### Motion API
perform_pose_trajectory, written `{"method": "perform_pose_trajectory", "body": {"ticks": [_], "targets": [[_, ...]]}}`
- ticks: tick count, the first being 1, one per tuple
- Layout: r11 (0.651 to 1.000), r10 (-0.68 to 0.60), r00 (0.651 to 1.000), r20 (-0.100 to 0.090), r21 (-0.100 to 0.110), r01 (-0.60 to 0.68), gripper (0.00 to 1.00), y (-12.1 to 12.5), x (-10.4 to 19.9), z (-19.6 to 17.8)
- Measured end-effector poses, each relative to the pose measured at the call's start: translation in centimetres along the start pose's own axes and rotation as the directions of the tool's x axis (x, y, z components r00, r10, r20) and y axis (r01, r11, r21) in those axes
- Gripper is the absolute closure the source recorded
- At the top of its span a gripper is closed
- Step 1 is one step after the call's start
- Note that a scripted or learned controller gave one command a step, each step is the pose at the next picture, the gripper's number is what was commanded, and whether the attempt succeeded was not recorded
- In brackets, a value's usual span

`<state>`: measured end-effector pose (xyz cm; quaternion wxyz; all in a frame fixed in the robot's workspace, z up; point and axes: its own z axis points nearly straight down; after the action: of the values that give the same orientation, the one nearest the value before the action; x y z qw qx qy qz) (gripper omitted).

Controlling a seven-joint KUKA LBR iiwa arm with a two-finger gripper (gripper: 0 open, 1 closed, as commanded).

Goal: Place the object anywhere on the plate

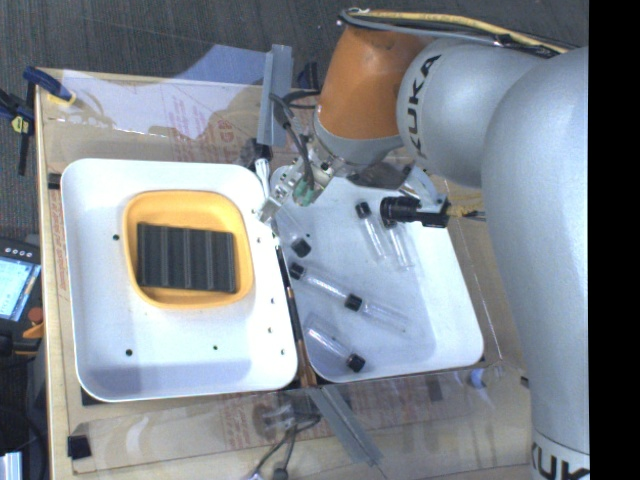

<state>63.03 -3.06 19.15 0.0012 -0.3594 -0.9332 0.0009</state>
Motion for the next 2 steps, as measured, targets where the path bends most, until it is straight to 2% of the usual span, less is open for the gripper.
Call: {"method": "perform_pose_trajectory", "body": {"ticks": [1,2], "targets": [[1.000,0.000,1.000,0.000,0.000,0.000,0.00,0.0,0.0,0.0],[0.944,-0.330,0.944,-0.002,0.000,0.330,0.00,-1.5,1.5,0.1]]}}
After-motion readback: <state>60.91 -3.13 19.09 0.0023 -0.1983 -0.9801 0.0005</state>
